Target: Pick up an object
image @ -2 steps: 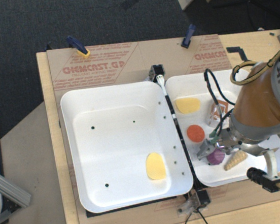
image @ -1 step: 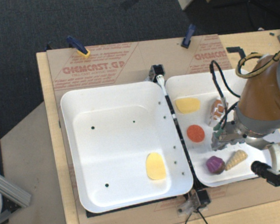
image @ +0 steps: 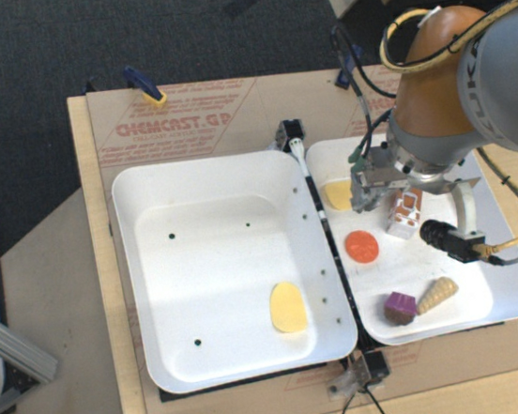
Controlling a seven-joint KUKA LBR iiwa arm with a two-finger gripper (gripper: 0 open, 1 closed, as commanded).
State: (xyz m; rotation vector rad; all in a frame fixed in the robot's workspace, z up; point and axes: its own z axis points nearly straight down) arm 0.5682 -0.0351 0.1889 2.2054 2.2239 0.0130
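Note:
My gripper hangs low over the back of the right bin. Just left of it lies a pale yellow piece, partly hidden by the gripper body. A small white and orange box sits right beneath the gripper's right side. In front of it rest a round orange-red object, a purple block and a tan cone-shaped object. A yellow oval object lies in the left bin near its front right corner.
The two bins meet at a black divider strip. A black cylinder with a yellow cable hangs from the arm over the right bin. Blue clamps hold the cardboard base at the back.

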